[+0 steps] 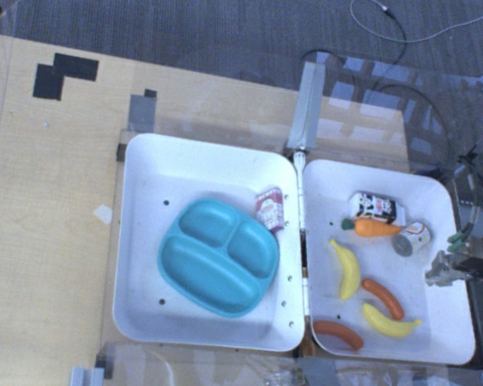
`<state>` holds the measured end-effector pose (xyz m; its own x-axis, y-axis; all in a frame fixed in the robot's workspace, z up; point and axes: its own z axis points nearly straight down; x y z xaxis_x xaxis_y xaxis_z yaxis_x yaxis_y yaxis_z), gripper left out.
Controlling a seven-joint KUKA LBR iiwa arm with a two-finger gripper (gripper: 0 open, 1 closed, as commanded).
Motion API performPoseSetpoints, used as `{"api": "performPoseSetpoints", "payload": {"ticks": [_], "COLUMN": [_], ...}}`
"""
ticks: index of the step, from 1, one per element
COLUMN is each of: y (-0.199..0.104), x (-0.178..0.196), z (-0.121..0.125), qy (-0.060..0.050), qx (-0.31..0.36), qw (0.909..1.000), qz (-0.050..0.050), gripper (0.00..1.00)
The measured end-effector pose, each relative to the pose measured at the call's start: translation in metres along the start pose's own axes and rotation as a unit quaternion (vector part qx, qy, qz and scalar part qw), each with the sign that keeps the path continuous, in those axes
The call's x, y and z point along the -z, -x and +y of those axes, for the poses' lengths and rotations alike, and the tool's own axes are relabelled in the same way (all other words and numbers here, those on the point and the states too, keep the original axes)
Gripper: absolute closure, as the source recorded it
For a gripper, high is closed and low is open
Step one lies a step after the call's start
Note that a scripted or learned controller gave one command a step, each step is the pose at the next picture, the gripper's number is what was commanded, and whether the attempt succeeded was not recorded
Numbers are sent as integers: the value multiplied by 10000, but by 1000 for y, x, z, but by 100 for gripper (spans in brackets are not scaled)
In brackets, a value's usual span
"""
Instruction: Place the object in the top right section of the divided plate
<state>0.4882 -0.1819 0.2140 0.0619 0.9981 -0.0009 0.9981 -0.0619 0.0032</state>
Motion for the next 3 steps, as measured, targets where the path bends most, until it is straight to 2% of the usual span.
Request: {"api": "performPoseSetpoints", "payload": {"ticks": [1,3], "y": [0,0], "x": [0,0], "z": [0,0], "qy": [0,-1], "qx": [-3,-3], "qw": [10000,10000], "qz": [0,0], "gripper": [0,0]}}
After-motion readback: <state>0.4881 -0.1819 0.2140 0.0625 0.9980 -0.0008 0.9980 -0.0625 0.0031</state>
